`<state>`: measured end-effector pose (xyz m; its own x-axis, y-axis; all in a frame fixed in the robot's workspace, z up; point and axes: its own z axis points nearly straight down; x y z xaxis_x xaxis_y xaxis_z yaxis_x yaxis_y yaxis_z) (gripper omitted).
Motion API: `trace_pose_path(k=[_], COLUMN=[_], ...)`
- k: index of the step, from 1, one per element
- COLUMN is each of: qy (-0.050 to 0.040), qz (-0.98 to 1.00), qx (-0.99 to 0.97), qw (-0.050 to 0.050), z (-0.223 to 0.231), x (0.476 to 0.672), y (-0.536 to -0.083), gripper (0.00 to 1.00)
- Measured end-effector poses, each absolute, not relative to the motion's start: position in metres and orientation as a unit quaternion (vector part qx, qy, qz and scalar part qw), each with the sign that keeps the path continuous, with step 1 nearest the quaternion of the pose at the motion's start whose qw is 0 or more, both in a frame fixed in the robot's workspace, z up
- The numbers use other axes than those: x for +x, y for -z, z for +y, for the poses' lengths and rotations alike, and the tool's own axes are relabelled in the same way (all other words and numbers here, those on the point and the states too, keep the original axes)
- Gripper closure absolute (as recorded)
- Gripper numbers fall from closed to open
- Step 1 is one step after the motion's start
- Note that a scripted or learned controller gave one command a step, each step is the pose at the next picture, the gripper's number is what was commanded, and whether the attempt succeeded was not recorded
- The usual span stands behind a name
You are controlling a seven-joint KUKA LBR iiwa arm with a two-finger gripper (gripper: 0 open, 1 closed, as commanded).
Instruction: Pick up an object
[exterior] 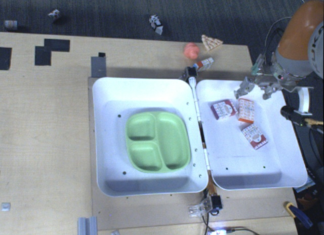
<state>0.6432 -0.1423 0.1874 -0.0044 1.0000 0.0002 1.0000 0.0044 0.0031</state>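
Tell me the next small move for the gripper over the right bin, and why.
Probably lower the gripper straight down onto the orange-and-white packet just beneath it. The gripper sits near the right bin's far edge, and nothing shows between its fingers. That packet is the nearest of the three there and lies apart from the other two, so a short descent seems the simplest try.

- A robotics lab or test cell, not a home.
- A plywood bench [45,143] carries two shallow white bins [147,188] side by side, clipped together.
- Black tape patches [50,50] mark the bench's far left.
- A grey and orange robot arm [298,36] reaches in at right.
- Cables [217,224] run at the near edge.
- Dark carpet [101,1] lies beyond, strewn with small objects.
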Motion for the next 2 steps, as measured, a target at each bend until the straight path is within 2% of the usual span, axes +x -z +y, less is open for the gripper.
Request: trace_pose_path(k=[1,2], qy=[-0.0022,-0.0033], qz=[0.709,0.71], qx=[0.705,0.704], qw=[0.002,0.004], z=[-0.102,-0.102], x=[0.67,0.671], y=[-0.086,-0.098], gripper=[0.0,1.0])
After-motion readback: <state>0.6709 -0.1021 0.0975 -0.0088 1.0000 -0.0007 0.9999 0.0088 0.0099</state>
